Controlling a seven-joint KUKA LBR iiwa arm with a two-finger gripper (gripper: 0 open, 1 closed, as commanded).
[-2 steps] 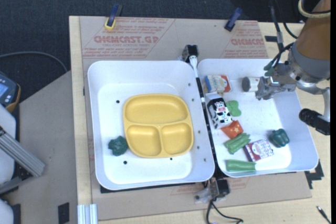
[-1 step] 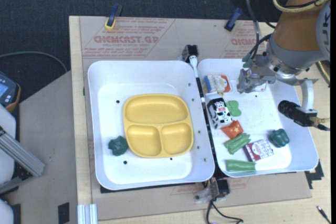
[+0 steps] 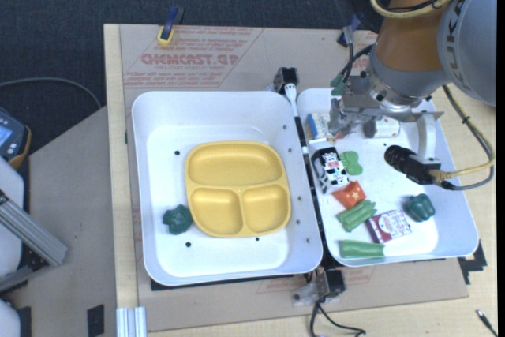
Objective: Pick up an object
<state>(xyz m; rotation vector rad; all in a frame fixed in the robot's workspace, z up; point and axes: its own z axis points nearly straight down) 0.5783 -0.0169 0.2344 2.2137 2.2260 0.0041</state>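
Observation:
My gripper (image 3: 346, 125) hangs over the back left part of the right bin (image 3: 456, 211), under the grey wrist with its orange band. Just left of it lies a small blue and white item (image 3: 318, 125). In front of it sit a black and white spotted object (image 3: 329, 167) and a light green piece (image 3: 352, 164). Further forward lie a red-orange piece (image 3: 348, 194), a green pod (image 3: 356, 215), a maroon packet (image 3: 390, 226), a dark green pepper (image 3: 419, 207) and a green cucumber (image 3: 361, 249). Nothing shows between the gripper and these things.
The left bin (image 3: 154, 170) holds a yellow divided plate (image 3: 237, 187) and a dark green leafy toy (image 3: 177, 219) near its front left corner. A cardboard sheet (image 3: 189, 59) lies under both bins. A blue and yellow clamp (image 3: 168, 26) sits on its far edge.

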